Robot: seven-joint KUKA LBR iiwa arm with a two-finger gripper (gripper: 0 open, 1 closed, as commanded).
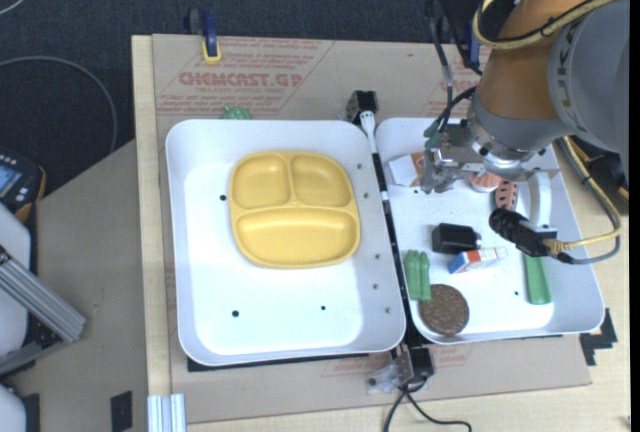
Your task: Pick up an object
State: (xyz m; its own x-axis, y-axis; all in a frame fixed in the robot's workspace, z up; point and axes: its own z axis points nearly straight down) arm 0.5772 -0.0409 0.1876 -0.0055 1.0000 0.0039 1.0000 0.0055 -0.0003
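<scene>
We see the hand low over the right bin, nothing lifted yet; we cannot tell its grip.

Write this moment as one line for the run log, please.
arm: over right bin | hand: low at bin's far left, grasp unclear | yellow tray: left bin

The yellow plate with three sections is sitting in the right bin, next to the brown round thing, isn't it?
Not quite. The camera view shows the yellow plate with three sections in the left bin, by itself. The brown round thing lies in the right bin, near its front edge, beside a green piece.
</scene>
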